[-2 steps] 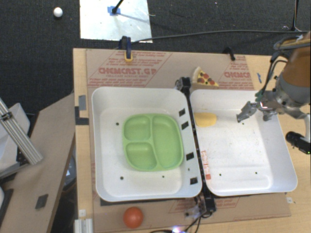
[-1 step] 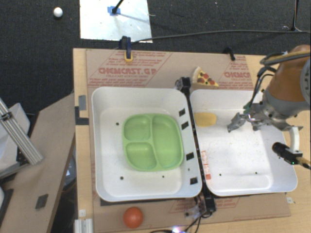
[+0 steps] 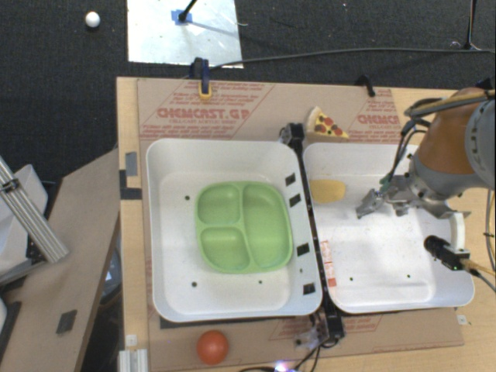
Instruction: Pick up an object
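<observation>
A flat yellow piece lies in the right bin, near its left wall at the back. My gripper hangs low over the same bin, just right of the yellow piece and a little nearer the front, with a small gap between them. The grey arm with its orange band reaches in from the right edge. A green divided plate lies in the middle of the left bin.
A toy pizza slice rests on the cardboard behind the bins. An orange-red ball sits on the bench in front of the left bin. Black clips line the seam between the bins. A black part juts over the right bin's right side.
</observation>
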Motion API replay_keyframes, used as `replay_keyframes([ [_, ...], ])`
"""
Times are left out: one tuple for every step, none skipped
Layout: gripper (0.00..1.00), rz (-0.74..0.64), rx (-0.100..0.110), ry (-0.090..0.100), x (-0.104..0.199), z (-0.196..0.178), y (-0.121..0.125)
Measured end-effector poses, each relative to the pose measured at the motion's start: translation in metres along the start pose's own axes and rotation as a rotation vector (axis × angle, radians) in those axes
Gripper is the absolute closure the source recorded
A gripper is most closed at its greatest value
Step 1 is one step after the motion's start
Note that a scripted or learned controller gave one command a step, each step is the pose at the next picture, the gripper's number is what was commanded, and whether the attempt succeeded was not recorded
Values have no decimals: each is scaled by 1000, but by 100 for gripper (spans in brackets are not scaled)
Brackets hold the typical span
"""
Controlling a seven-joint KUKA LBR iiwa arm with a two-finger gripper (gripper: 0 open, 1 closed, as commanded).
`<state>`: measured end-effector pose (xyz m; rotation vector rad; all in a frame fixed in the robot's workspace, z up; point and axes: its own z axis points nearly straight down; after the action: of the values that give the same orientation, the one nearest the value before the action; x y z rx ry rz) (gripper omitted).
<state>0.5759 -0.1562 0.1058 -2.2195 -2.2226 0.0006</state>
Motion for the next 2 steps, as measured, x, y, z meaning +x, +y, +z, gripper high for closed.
replay_keyframes([
  [0, 0, -1, 0, 0, 22, 1],
  [100, 0, -5, -1, 0, 10, 2],
])
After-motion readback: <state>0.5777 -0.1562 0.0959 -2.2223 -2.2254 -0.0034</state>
